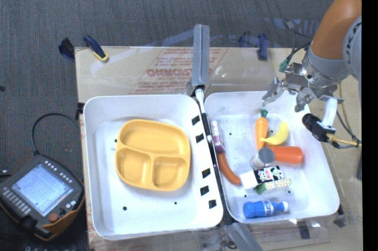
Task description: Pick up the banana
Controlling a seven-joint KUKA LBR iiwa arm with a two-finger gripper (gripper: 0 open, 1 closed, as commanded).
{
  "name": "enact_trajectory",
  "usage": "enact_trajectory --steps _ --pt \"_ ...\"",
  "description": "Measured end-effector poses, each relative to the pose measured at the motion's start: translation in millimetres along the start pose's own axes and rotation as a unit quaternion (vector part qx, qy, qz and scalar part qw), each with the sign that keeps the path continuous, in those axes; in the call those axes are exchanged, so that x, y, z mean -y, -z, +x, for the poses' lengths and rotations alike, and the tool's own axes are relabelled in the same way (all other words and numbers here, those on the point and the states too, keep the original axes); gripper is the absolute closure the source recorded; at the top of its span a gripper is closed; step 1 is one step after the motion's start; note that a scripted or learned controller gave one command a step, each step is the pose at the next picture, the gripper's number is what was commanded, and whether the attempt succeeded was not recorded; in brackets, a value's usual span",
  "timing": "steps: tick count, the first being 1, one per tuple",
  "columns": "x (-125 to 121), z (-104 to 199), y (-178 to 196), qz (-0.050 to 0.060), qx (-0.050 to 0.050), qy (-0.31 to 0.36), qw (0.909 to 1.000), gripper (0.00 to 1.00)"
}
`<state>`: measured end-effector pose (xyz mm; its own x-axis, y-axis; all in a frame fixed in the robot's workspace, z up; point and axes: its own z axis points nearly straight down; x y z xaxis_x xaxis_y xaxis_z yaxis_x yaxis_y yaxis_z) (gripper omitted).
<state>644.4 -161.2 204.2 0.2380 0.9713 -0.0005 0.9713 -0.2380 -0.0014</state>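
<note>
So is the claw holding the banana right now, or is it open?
Claw: open, holding nothing, up above the banana.

I see the gripper (287,92) hanging over the far edge of the right bin (331,185); the banana (278,134) lies in that bin just nearer than the gripper, touching the carrot (261,129) on its left; nearer still sits the tube (286,154), then the carton (266,176), then the bottle (264,208); the sausage (228,168) lies to the gripper's left and nearer; the divided plate (153,155) sits in the left bin (97,185), well apart to the gripper's left.
</note>
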Motion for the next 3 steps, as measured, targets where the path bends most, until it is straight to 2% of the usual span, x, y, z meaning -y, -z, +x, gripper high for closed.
enact_trajectory --steps 1,2,3 --pt "5.0 -41.5 -111.4 0.001 -0.002 0.015 0.9999 0.0" --pt "4.9 -40.4 -102.4 0.002 -0.001 0.017 0.9998 1.0" --pt "4.7 -39.4 -93.1 0.003 -0.001 0.02 0.9998 1.0"
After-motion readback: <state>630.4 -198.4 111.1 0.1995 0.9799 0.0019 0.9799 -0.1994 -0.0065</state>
